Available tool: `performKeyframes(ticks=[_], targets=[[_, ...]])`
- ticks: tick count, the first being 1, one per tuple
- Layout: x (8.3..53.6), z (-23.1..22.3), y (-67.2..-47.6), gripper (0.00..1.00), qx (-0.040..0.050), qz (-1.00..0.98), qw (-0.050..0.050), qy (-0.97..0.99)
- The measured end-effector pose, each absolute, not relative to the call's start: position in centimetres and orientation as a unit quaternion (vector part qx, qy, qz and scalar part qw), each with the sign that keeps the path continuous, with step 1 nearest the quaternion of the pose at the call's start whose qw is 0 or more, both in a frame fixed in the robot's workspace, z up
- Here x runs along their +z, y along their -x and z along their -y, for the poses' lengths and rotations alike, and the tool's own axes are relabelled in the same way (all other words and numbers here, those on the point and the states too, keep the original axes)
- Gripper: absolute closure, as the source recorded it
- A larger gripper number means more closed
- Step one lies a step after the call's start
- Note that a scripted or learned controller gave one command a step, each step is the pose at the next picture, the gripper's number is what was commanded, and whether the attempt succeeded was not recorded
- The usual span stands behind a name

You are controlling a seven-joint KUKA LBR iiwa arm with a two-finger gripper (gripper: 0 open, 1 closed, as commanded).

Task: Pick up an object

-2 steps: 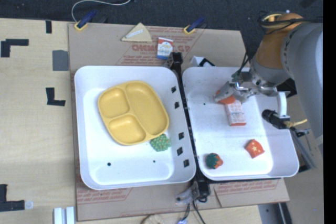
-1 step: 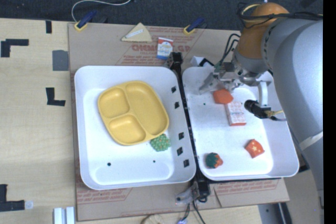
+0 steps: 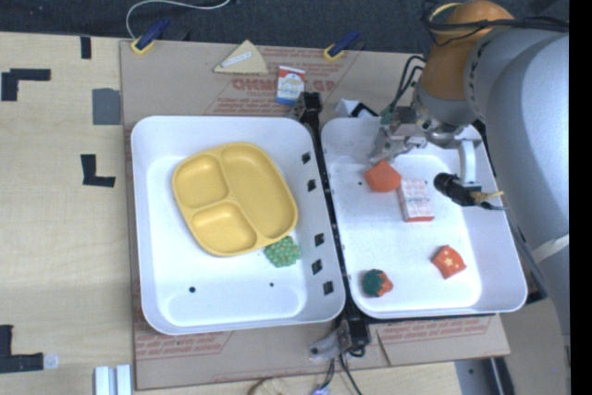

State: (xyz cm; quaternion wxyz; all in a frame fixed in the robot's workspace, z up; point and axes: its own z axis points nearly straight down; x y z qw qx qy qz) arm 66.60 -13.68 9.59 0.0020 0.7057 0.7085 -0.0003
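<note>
Hovering our gripper [image 3: 388, 151] just above the orange block [image 3: 382, 177], we've lifted nothing yet, and the fingers' spread is perhaps unreadable here.

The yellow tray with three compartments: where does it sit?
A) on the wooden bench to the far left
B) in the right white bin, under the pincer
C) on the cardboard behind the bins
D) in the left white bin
D: the yellow tray lies flat inside the left white bin, with a small green object beside its lower right corner, while the pincer hangs over the right bin.
</note>
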Motion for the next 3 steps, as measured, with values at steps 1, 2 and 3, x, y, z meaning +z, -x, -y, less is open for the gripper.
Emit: performKeyframes(ticks=[1, 2, 3], targets=[[9.6, 13.7, -66.6, 0.00, -0.0006, -0.708, 0.002, -0.706], [8.6, 12.2, -63.0, 0.00, -0.0001, -0.708, 0.001, -0.707], [9.5, 12.2, -63.0, 1.00, -0.0003, -0.708, 0.001, -0.707]])
